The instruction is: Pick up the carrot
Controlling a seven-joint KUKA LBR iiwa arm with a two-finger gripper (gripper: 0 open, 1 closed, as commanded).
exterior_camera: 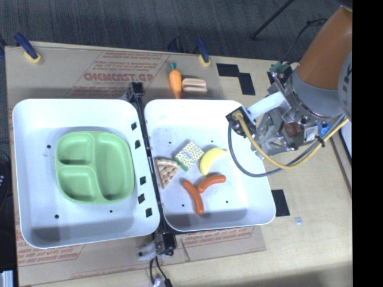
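Note:
The carrot (175, 81), orange with a green top, lies on the cardboard just behind the right bin (239, 214), outside both bins, with its green end pointing away. A hot-dog bun (194, 86) lies right beside it. My gripper (272, 127) hangs over the right bin's right rim, well to the right of the carrot and apart from it. Cables loop around the gripper and nothing shows in it.
The right bin holds a pizza slice (166, 171), a patterned block (189, 155), a banana (210, 159) and two sausages (200, 190). The left bin (24, 160) bears a green divided plate (94, 166). Blue clamps (203, 55) grip the cardboard's far edge.

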